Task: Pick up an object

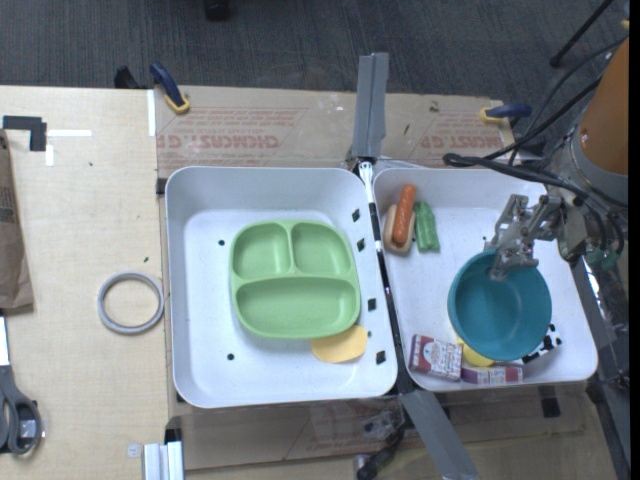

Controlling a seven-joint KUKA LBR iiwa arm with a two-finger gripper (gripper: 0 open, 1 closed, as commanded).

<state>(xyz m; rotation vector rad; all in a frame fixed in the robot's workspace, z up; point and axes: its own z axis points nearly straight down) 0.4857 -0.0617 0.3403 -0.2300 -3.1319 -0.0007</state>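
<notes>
Round teal plastic bowl [500, 313] in right white bin [455, 203], lower half. I judge it light, stiff, smooth; thin rim is best hold. My gripper [515, 255] sits at its upper rim; fingers spread or pinching, I cannot tell. Count: one bowl, one green divided plate [295, 279] in left white bin [190, 268], two bins.

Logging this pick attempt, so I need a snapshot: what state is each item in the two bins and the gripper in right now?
Green divided plate: flat, left bin.
Yellow piece: partly under plate.
Teal bowl: upright, right bin.
Hot dog: lying flat.
Green pod: beside hot dog.
Carton: on its side.
Gripper: at bowl's rim.
</notes>
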